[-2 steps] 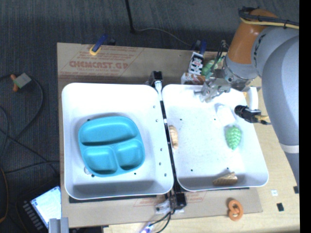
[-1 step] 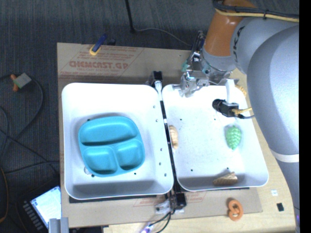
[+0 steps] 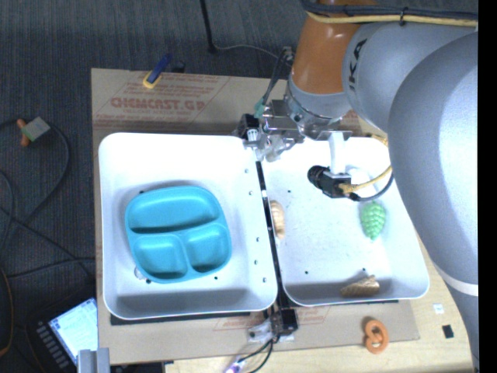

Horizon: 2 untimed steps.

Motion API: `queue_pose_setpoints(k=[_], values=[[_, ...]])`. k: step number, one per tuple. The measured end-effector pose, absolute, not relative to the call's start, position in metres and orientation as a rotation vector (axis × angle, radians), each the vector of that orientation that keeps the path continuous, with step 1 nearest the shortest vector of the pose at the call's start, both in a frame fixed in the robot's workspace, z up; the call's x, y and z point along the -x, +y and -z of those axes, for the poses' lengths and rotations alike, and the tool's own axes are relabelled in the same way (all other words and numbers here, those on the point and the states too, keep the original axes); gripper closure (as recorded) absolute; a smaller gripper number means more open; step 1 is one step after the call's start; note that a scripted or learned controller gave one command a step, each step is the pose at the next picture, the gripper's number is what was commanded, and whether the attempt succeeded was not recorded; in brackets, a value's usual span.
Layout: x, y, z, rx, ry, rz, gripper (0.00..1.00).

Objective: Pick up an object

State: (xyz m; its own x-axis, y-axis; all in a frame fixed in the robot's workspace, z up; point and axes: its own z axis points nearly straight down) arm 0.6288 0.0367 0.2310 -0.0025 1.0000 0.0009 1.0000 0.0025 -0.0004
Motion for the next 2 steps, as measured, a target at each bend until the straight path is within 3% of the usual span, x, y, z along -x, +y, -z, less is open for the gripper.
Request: queue_pose_setpoints(k=[1,2], values=[[-0.483,0.099,-0.211,2.218,-2.222,-0.005,1.00],[-0.483,0.016,-0.184,2.223,-2.219,-0.004,1.00]])
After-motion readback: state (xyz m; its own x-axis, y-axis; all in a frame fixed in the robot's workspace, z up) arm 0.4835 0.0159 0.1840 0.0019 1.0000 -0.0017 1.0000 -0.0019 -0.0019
